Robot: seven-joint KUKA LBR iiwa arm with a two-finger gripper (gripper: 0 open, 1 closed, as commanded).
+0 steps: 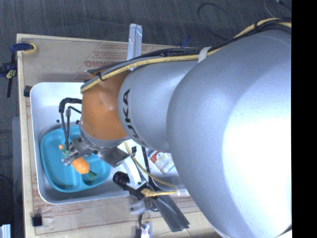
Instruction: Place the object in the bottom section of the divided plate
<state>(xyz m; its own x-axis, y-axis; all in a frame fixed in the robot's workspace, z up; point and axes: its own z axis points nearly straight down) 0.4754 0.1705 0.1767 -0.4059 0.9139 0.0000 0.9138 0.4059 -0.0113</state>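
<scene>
Camera view looks down on the grey arm [208,128] reaching over the left white bin [42,108], where a blue divided plate [52,157] lies toward the bin's lower left corner. The gripper [69,155] hangs over the plate's middle. An orange object [80,166] sits just beside its tip, though whether the pincer is spread or pinching it cannot be told.

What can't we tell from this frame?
- Gripper finger state: too small, partly under the wrist, camera view.
- Whether the orange object is gripped or resting on the blue divided plate.
- Plate's right side: hidden by the arm.
- Second bin: behind the arm.
</scene>
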